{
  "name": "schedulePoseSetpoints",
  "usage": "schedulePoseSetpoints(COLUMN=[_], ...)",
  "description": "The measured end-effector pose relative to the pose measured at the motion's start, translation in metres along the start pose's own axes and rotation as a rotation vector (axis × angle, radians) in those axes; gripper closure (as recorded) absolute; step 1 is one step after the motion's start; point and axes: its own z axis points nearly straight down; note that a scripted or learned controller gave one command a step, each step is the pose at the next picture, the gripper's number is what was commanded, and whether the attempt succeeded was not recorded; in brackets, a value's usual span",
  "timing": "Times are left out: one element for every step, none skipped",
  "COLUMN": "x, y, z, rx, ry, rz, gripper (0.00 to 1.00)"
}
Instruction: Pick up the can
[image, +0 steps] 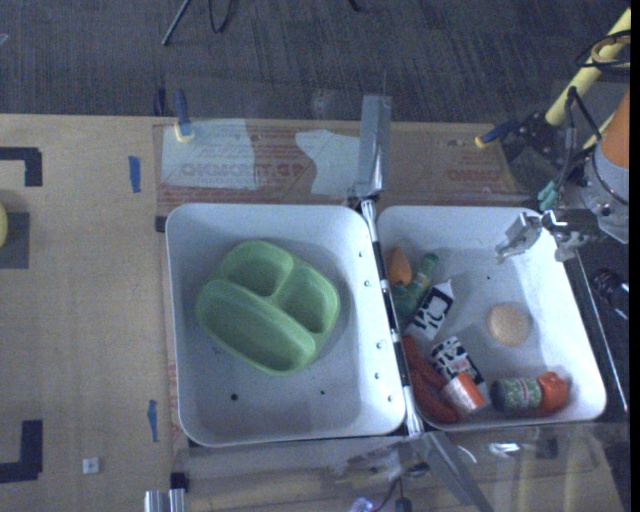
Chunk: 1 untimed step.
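Far left of your gripper (520, 238), the left bin (200, 400) holds a green plate (268, 304), smooth plastic with three rounded wells. Nearer, along the right bin's (585, 330) left wall, lie an orange oval piece (400, 266), a green bottle (415, 285) and two black-and-white cartons (434, 310). A round tan disc (509, 324) sits just below the gripper. The can (515, 394) lies on its side farther below, long axis left-right. Whether the gripper grasps anything, you cannot tell.

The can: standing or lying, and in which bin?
Lying on its side: the can shows its long green wall, not a round top. It rests in the right bin, near the front corner.
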Motion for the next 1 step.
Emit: schedulePoseSetpoints(x=[0.0264], y=[0.0253], z=[0.0466], rx=[0.0], ry=[0.0], rz=[0.025], gripper=[0.0])
